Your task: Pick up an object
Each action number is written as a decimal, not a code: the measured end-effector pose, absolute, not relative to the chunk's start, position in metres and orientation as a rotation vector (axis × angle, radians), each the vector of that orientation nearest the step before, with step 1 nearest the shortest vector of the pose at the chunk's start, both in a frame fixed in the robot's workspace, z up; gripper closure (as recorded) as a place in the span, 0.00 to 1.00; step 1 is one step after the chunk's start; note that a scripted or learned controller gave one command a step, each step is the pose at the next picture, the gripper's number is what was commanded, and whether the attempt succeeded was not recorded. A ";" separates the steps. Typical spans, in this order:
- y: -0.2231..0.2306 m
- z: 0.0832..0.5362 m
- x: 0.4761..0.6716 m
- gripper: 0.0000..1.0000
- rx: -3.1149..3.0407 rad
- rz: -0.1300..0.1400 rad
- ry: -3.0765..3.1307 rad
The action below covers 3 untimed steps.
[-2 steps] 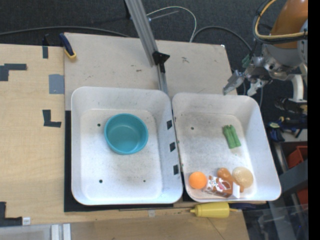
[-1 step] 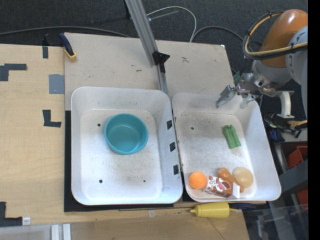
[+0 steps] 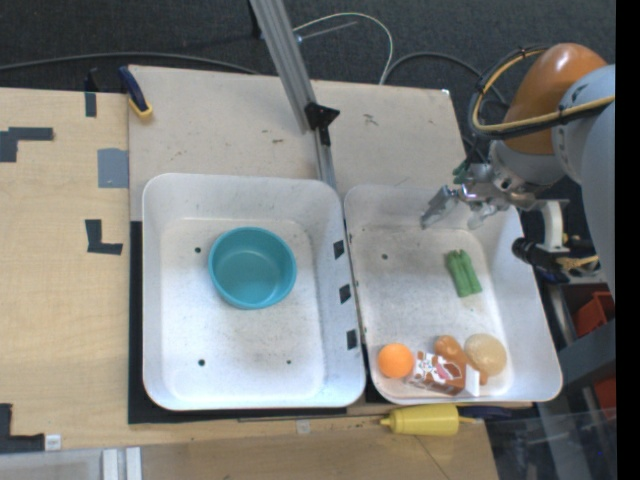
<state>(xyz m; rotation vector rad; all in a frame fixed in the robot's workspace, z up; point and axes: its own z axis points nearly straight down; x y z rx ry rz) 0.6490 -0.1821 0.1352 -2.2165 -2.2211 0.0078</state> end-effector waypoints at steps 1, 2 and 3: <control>-0.182 0.148 0.651 1.00 -2.216 0.004 -2.226; -0.175 0.209 0.646 1.00 -2.222 -0.004 -2.226; -0.172 0.259 0.638 1.00 -2.222 -0.004 -2.227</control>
